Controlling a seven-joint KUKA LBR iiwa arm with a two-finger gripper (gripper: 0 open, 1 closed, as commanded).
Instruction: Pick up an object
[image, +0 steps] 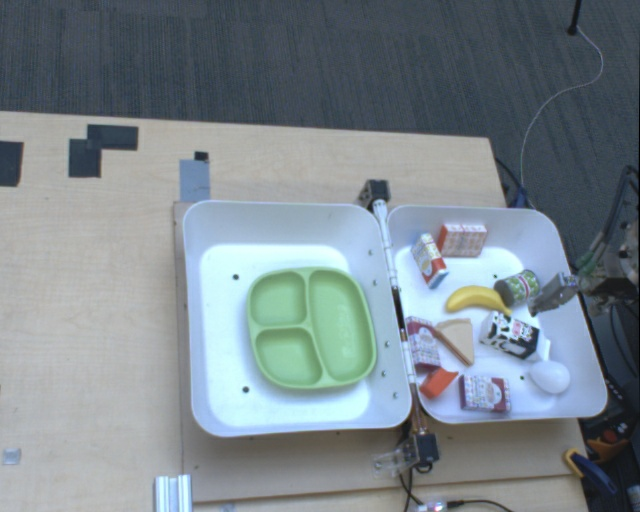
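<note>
Toward the right bin's (575, 400) centre lies a curved yellow banana (475, 298), long axis running left-right, ends turned downward. Just right of it, the grey gripper (553, 294) hovers; its state is unclear.

Under me the two white bins (290, 225) look like smooth plastic with a light gloss. The green divided plate (311, 328) is matt plastic. The bench (90, 300) looks like pale wood — flat, without shine. The banana (476, 297) has smooth skin — the egg (549, 376) too.
</note>
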